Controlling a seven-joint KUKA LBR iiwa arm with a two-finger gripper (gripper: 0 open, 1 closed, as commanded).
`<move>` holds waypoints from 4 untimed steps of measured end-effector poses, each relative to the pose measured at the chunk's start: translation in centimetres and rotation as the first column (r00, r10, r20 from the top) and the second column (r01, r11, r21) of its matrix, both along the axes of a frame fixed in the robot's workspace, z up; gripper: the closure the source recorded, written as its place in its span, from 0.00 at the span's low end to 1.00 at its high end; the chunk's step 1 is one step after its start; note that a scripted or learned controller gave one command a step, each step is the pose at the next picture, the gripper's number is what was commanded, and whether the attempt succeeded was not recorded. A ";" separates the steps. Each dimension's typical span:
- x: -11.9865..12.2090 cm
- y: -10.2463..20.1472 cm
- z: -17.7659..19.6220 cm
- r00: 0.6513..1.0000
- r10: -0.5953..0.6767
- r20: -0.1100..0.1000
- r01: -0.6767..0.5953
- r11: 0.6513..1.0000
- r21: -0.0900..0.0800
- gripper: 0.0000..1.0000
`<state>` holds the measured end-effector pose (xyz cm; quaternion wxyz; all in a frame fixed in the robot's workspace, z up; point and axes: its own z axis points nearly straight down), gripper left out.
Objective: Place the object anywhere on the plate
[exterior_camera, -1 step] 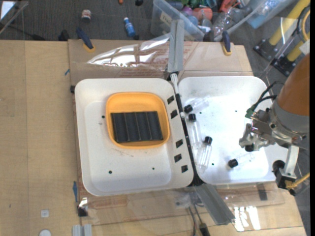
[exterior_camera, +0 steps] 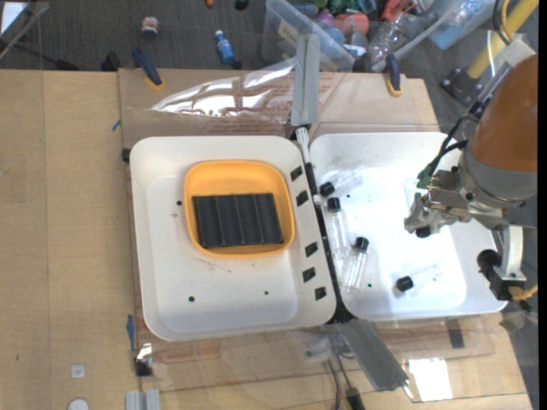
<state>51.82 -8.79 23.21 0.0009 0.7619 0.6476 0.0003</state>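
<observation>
In the right bin (exterior_camera: pixel 444 156), on the far side of the divider (exterior_camera: pixel 314 220) from the orange plate (exterior_camera: pixel 239 207), lay several small clear vials with black caps, any of which could have been the task's object. One vial (exterior_camera: pixel 340 182) rested near the divider, level with the plate's far edge, with a second black cap just below it. Another vial (exterior_camera: pixel 357 259) lay tilted further down, close to the divider and level with the plate's near edge, and a fourth vial (exterior_camera: pixel 416 278) lay well away from the plate, toward the near right part of that bin. None of them touched the plate. The plate itself sat in the left bin (exterior_camera: pixel 162 297), holding a dark ribbed insert (exterior_camera: pixel 238 219) across its middle. The hand (exterior_camera: pixel 421 223) hung over the right bin, well apart from the plate and between the tilted vial and the bin's right wall; whether its fingers were spread or closed could not be told, and nothing could be seen gripped between them. The arm's orange band (exterior_camera: pixel 511 126) stood above it at the right. Beyond the plate, past the wooden tabletop (exterior_camera: pixel 60 229), stood a clear tub (exterior_camera: pixel 367 11) of coloured objects.
</observation>
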 end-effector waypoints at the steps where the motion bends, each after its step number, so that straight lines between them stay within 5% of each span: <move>1: 6.0 0.4 4.0 0.971 0.238 0.002 -0.238 0.971 -0.002 1.00; 2: 9.9 1.0 -0.7 0.922 0.386 0.000 -0.386 0.922 -0.001 1.00; 3: 12.4 2.7 1.6 0.829 0.559 0.003 -0.559 0.829 -0.004 1.00; 4: 15.0 2.9 3.0 0.663 0.748 0.003 -0.748 0.663 -0.006 1.00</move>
